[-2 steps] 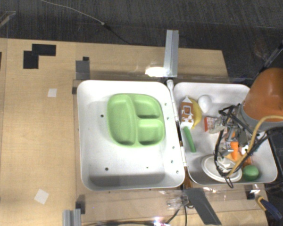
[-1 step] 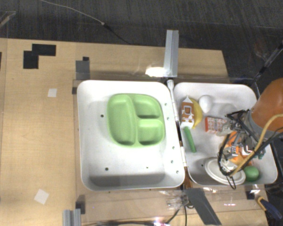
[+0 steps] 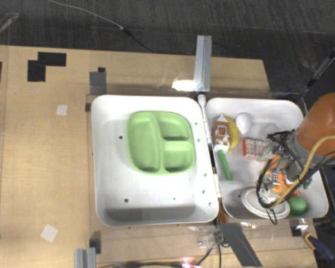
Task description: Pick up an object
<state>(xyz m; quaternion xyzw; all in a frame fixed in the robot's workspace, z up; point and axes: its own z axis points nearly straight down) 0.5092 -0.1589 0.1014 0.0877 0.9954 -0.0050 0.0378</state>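
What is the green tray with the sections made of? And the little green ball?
The green tray looks like moulded plastic: one even light-green colour, rounded edges, soft sheen, three pressed-in compartments. The green ball in the right bin also looks like smooth plastic, maybe a toy fruit, with a faint highlight; it is too small to tell for sure.
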